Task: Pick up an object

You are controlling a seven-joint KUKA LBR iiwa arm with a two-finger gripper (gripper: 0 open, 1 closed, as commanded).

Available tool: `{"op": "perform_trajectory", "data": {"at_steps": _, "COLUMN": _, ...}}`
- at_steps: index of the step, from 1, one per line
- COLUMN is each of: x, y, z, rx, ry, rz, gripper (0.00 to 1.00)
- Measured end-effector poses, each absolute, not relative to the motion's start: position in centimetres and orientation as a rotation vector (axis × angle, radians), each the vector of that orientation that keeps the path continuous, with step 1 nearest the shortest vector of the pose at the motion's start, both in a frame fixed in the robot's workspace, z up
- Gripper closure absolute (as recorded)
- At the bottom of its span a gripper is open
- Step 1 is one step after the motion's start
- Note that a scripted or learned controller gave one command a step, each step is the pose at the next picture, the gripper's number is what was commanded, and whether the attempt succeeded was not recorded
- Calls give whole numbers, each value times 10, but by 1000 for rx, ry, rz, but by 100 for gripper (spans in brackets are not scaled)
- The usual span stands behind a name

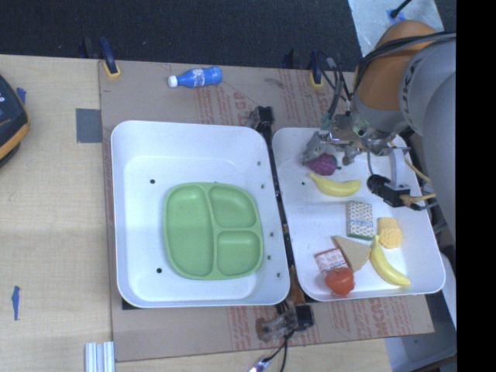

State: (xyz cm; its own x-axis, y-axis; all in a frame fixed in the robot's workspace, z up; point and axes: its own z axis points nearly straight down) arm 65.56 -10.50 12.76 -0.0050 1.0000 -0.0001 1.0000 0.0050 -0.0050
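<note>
Arm enters from the right, grey body with orange band, wrist bent down over the far corner of the right bin (434,231); gripper (335,150) sits low at that corner, metal fingers spread to either side of a purple object (322,163); the purple object lies just below and between the finger ends, touching or nearly touching them; cannot tell whether the fingers actually press on it, so no firm hold is recorded; jaws read as parted, roughly the width of the purple object.

Right bin contents: a banana (335,185) lies just beside the purple object, toward the near side, curved, lengthwise across the bin; a small printed box (359,219) sits near the bin's middle; a corn cob (389,232) lies just right of the box; a second banana (387,266) runs along the near right corner, touching or nearly touching the corn; a tan wedge (355,250) lies between the box and the second banana; a red packet (331,260) sits left of the wedge; a red tomato (339,282) sits just below the packet, against the near wall.

Left bin (128,208) holds a green divided plate (212,229), three compartments, lying flat near the middle.

Outside the bins: a blue and white bottle (195,77) lies on its side on the brown board (232,91) beyond the left bin; a dark device with an orange edge (11,118) sits at the far left of the bench.
</note>
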Motion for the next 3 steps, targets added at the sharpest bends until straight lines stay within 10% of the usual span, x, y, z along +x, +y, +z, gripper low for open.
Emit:
{"op": "perform_trajectory", "data": {"at_steps": 2, "x": 656, "y": -116, "z": 92, "rx": -2214, "ry": -2223, "rz": 5, "gripper": 0}}
{"op": "perform_trajectory", "data": {"at_steps": 3, "x": 654, "y": -117, "z": 101, "rx": -2206, "ry": -2222, "rz": 15, "gripper": 100}}
